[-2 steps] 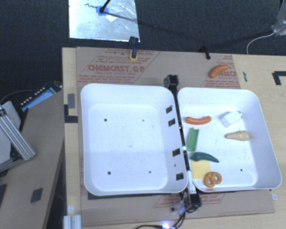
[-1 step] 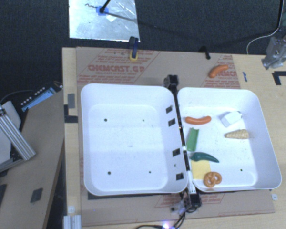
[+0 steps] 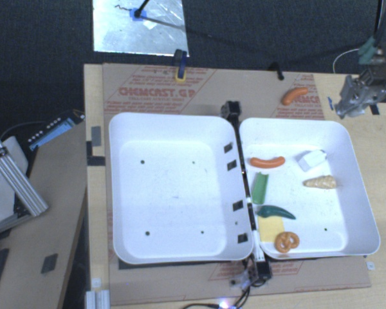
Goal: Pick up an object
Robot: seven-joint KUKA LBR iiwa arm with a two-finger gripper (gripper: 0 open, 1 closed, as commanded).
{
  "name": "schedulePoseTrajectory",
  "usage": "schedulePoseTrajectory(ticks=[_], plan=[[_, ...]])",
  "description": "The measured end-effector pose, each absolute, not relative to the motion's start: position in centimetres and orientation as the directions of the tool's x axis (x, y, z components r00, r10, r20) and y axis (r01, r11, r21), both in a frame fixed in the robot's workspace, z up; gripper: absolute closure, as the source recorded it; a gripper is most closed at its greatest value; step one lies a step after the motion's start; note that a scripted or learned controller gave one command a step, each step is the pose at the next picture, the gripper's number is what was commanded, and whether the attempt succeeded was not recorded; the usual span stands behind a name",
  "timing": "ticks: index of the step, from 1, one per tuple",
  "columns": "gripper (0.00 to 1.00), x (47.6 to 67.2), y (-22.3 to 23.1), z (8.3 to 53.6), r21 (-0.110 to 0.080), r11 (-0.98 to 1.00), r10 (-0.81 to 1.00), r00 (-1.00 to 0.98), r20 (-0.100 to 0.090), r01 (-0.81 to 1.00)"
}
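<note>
The right bin [image 3: 347, 237] holds several toy foods. An orange sausage [image 3: 267, 161] lies near its left wall, with a white block [image 3: 312, 159] to its right and a beige pastry [image 3: 320, 183] below that. A light green cucumber piece [image 3: 260, 188], a dark green pepper [image 3: 276, 212], a yellow cheese square [image 3: 271, 228] and a pretzel [image 3: 286, 241] run down the left side. My gripper [image 3: 355, 100] hangs at the far right, above the bench behind the right bin's back corner, apart from every object.
The left bin [image 3: 174, 192] sits beside the right one, joined by a black divider [image 3: 241, 172]. A second orange sausage [image 3: 294, 96] lies on the cardboard behind the right bin. A yellow-and-blue clamp [image 3: 179, 65] stands at the cardboard's back edge.
</note>
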State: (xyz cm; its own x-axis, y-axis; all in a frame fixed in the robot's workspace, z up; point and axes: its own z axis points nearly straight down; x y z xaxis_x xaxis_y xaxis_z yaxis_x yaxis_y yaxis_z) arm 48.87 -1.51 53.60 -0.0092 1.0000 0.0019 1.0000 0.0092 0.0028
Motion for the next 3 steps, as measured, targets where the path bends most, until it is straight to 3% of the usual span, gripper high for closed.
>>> schedulePoseTrajectory(ticks=[1,2,3], plan=[[1.00,52.5,11.4,53.4,0.002,0.017,1.000,-0.017,0.004,1.000],[1.00,48.5,12.2,53.6,0.002,0.006,1.000,-0.006,0.002,1.000],[1.00,55.6,4.5,53.4,0.002,-0.006,1.000,0.006,-0.003,1.000]])
